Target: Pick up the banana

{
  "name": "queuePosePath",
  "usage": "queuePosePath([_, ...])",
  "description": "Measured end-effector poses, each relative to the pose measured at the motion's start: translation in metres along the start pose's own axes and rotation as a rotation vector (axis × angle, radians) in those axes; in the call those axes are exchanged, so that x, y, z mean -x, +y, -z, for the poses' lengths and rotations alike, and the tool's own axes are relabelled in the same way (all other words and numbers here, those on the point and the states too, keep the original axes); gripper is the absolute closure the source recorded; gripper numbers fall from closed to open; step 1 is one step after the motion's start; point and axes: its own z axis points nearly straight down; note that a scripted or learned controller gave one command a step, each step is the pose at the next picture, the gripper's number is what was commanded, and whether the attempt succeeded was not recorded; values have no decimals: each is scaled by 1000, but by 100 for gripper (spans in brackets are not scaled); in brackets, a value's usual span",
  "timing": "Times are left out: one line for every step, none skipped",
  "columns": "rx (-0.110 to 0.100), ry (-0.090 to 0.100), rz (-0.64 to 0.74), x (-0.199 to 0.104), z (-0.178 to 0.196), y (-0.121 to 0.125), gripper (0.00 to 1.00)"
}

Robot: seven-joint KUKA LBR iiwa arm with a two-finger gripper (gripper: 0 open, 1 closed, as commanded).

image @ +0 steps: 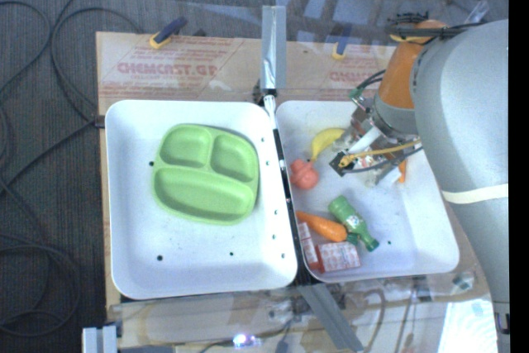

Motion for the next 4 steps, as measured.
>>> queuePosePath([-6, -3, 346, -32, 24, -21, 0])
queuePosePath([8, 15, 261, -34, 70, -24, 0])
queuePosePath([21, 21, 387, -42, 0, -18, 0])
queuePosePath([18, 19, 387, -41, 9, -18, 100])
